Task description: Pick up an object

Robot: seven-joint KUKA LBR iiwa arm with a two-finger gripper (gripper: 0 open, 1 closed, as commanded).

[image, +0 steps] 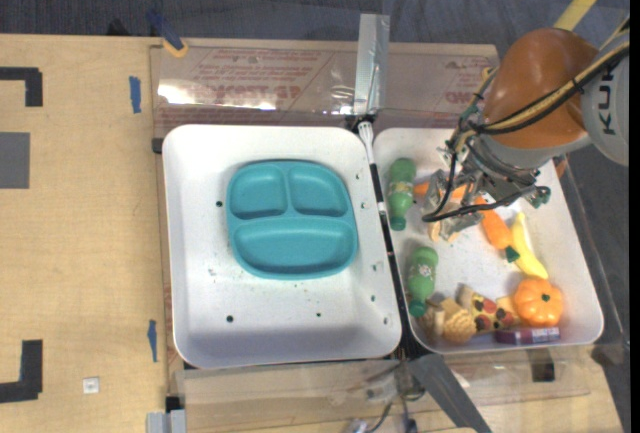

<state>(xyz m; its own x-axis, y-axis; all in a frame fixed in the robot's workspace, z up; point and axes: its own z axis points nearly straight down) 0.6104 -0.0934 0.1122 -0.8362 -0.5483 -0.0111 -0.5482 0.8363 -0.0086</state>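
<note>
Arm low over right bin

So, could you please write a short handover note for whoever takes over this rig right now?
Gripper: low in the right bin, among the toys; its grip cannot be judged from this view.
Things: green bottles and along the bin's left wall, carrot, banana, pumpkin. The teal divided plate sits in the left bin.
Done: nothing visibly lifted.
Left: secure one object and raise it.
</note>
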